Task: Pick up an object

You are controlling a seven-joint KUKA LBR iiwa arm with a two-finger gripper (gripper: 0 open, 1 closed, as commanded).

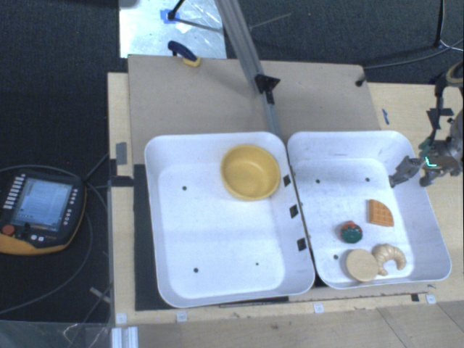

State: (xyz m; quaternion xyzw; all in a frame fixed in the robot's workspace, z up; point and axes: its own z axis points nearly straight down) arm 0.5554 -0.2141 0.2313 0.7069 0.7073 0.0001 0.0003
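Objects for picking lie in the right bin [326,154], all crowded into its near corner: an orange waffle wedge [380,213], a small green-and-red piece [351,231], a round tan disc [361,264] and a croissant [390,255], the last two touching. A yellow bowl [250,171] sits apart in the left bin [174,223], against its far wall.

At the right bin's far right rim hangs the gripper [407,171], above the wall and holding nothing; whether its jaws are apart or together I cannot tell, it is too small and dark against the bench.

To do the pick well, the waffle looks the best target: it is nearest the gripper and stands free of its neighbours. It lies flat, so the descent should go low and straddle its narrow width. The green-and-red piece is taller and may pinch more easily, though it could roll. The disc and croissant are best avoided, since closing on one would likely shove the other.

Both bins rest on a pale wooden bench [217,100] with a brown board under their far half. A metal pole [243,38] slants across the board. Dark carpet surrounds the bench, and a teach pendant [40,209] lies on the floor to the left
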